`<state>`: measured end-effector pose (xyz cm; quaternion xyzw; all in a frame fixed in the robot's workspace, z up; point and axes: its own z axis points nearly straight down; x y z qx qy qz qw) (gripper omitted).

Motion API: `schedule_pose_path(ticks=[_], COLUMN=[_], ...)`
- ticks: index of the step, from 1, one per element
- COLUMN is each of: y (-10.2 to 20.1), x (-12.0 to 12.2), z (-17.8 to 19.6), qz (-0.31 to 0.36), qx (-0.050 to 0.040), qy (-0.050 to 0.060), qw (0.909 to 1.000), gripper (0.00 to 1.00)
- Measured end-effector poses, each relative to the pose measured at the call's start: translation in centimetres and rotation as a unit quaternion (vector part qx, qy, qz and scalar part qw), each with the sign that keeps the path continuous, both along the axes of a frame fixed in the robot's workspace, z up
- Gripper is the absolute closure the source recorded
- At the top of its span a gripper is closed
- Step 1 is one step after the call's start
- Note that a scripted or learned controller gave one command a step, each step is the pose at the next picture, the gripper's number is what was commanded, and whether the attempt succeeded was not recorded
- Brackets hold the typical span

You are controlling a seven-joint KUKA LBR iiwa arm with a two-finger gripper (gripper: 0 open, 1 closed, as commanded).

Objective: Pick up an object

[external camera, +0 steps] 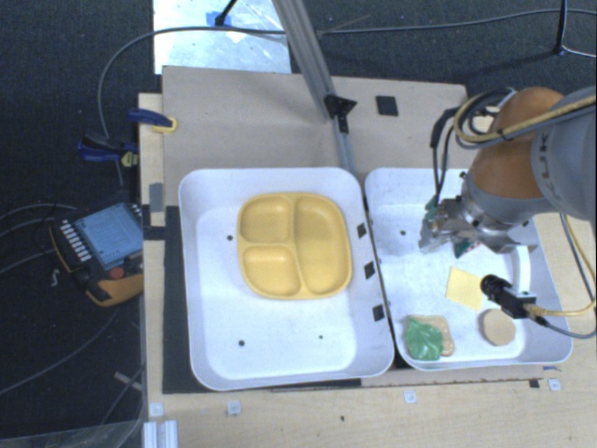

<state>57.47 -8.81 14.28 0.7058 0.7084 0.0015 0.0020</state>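
Camera view: pale yellow flat square piece (464, 287) lies below the pincer (438, 230), whose opening I cannot tell.

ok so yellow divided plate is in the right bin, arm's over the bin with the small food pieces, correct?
Not quite. The camera view shows the yellow divided plate in the left bin, not the right. The rest stands: the arm is over the right bin, which holds the small food pieces.

Divided plate (295, 245) sits in L bin (210, 343); R bin (392, 194) beside it holds square slab (464, 287), round disc (497, 328) & leafy item (427, 338) along front
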Motion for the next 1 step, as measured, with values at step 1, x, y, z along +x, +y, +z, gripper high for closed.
schedule_pose_path(ticks=[1], y=[0.14], x=[-0.11], z=[4.39], qz=[0.0], qx=[0.0001], qy=[0.0], qw=[1.0], gripper=[1.0])
